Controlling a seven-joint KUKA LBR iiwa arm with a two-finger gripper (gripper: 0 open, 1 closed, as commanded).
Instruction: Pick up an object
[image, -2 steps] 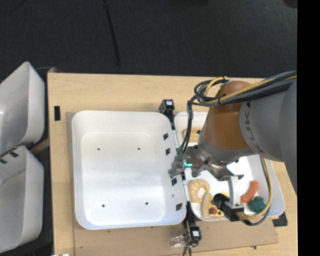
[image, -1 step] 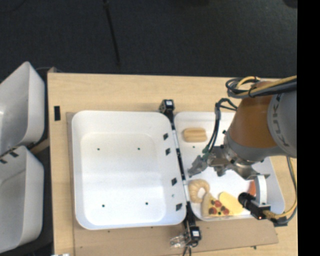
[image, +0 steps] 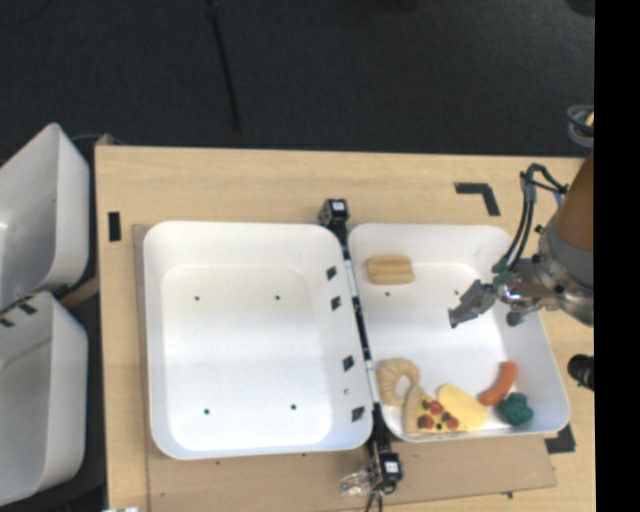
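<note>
My gripper (image: 492, 309) hangs over the right side of the right bin (image: 440, 233), reaching in from the right edge. Its two fingers stand apart, open, with only white bin floor between them. A tan bread roll (image: 389, 269) lies at the bin's back left, well left of the gripper. Along the front lie a pale pretzel (image: 397, 377), a pizza slice (image: 431, 413), a yellow wedge (image: 466, 405), an orange sausage (image: 498, 382) and a green piece (image: 516, 409). The sausage sits just in front of the gripper.
The left bin (image: 152, 330) stands beside the right one, joined by a black-clipped divider (image: 351, 320). Cables (image: 527, 215) loop from the arm's wrist above the right bin's far corner. White containers (image: 35, 220) stand off the bench at the left.
</note>
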